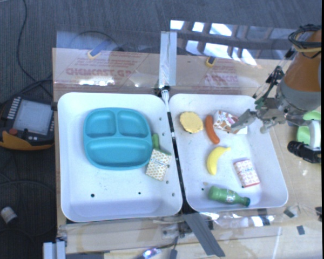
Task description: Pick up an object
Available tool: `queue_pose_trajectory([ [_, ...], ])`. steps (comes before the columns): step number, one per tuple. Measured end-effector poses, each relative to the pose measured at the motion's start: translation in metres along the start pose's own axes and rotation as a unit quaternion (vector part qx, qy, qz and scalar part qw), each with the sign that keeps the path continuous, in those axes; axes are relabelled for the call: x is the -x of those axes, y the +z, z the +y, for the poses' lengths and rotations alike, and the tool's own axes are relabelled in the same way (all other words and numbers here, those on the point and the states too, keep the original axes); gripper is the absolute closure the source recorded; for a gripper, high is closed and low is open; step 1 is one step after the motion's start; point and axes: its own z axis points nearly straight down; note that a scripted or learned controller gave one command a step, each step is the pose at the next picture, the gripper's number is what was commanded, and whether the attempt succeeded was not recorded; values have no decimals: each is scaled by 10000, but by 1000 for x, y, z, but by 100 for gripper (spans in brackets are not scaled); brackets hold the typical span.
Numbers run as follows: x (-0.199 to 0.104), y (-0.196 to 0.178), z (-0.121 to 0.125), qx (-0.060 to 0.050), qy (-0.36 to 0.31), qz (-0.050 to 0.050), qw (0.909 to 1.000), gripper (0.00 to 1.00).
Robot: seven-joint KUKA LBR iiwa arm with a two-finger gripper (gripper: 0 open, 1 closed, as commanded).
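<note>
**Above the packet, gripper poised**

Over the right bin (pixel 270 161), the gripper (pixel 247 121) hovers, fingers spread and gripping nothing. Touching its left tip lies the packet (pixel 223 121); the sausage (pixel 211 129) sits just left of the packet, long axis near-vertical.

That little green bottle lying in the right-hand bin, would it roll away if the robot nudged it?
Probably, yes. The green bottle lies on its side on the flat bin floor, so a sideways push would likely roll it. Its round, shiny-looking body may also slip in a grasp. It looks like a small toy, so it is probably light.
</note>
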Motion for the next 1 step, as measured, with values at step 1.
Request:
queue_pose_trajectory([
  [1, -44, 104, 1, 12, -616, -8, 9981, 0],
])
